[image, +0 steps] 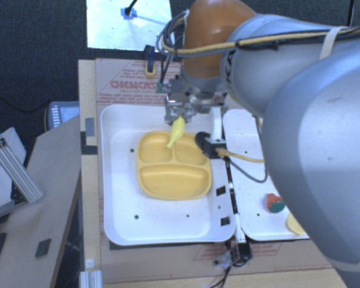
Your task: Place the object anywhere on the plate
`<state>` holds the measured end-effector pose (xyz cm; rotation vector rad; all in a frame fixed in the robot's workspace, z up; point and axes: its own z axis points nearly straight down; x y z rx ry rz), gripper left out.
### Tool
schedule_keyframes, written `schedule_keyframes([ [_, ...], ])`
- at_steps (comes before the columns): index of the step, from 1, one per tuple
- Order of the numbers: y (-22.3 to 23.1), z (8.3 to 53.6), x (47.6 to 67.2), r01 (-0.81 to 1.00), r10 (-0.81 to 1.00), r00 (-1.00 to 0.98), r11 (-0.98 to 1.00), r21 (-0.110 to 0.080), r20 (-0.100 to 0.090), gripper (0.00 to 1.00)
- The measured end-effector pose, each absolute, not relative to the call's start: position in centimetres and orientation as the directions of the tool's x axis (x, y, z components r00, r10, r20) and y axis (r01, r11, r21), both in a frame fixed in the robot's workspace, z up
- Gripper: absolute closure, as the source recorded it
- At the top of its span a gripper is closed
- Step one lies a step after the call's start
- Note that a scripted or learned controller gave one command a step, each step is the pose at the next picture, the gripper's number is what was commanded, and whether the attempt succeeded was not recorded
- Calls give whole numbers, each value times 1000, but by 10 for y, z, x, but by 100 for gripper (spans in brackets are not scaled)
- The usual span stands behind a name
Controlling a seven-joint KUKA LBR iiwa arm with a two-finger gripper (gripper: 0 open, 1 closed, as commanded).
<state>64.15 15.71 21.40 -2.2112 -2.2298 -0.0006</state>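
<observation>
- The arm reaches in from the right of the camera view and ends above the far part of the left bin.
- The end effector points down over the far edge of the plate. Its fingers are closed on the upper end of a toy banana.
- The toy banana is yellow and hangs at a slight tilt, with its lower tip leaning toward the view's left.
- Its lower tip lies over the far side of the plate, near the ridge between the two small compartments. Whether the tip touches the plate cannot be told.
- The plate is yellow and divided, with two small compartments on the far side and one long compartment on the near side. It lies flat in the middle of the left bin, toward that bin's right wall.
- The right bin sits just beside the left bin, and the arm covers much of it.
- A small red and green toy lies in the right bin, well apart from the plate.
- A pale yellow object lies near that toy, with part of it hidden under the arm.
- Both bins rest on a cardboard sheet with red print, which lies on the desk.
</observation>
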Motion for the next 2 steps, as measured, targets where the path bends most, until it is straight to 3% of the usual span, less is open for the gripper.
schedule_keyframes([
  [1,149,223,643,1000,1000,-1,1,2,0,100],
  [2,149,223,643,1000,1000,-2,2,2,0,0],
])
